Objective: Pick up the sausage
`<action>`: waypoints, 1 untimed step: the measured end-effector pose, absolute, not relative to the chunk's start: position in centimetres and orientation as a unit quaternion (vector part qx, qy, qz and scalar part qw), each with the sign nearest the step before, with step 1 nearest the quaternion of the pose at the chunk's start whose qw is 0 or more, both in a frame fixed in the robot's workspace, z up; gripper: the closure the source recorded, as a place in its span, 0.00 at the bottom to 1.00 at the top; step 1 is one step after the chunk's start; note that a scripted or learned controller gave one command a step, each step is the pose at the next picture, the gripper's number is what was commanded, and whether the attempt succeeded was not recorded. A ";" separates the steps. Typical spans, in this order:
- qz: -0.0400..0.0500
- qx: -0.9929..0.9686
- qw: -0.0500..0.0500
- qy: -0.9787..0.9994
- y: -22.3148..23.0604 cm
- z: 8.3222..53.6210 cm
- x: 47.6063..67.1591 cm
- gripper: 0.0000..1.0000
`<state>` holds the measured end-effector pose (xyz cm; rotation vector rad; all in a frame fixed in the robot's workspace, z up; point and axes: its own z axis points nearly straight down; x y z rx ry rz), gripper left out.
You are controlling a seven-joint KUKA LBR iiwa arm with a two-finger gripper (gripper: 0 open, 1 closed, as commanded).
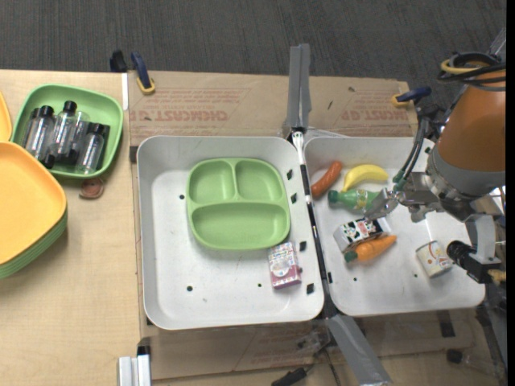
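The sausage [325,179] lies in the right bin [402,296], up near its far left corner, slanted with its lower end close to the wall shared with the left bin [161,240]. Just beside it toward the bin's middle sit a banana [366,174] and a green bottle [354,199] lying on its side, with a small milk carton [360,231] and a carrot [372,248] nearer the front edge and a white cup [434,259] by the right edge. The gripper [385,202] hangs over the middle of the right bin, just beside the bottle's end and apart from the sausage; whether its fingers are apart or together I cannot tell, and nothing shows between them. This looks like the approach step, with the grasp not yet made. The next move seems to call for a shift toward the far left corner, a turn of the wrist to cross the sausage's slant, and a descent that clears the bottle, banana and bin wall.
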<state>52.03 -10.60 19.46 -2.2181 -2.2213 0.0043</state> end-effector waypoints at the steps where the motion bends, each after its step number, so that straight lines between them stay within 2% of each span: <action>1: 0.001 -0.699 0.000 -0.715 -13.2 12.3 59.1 0.00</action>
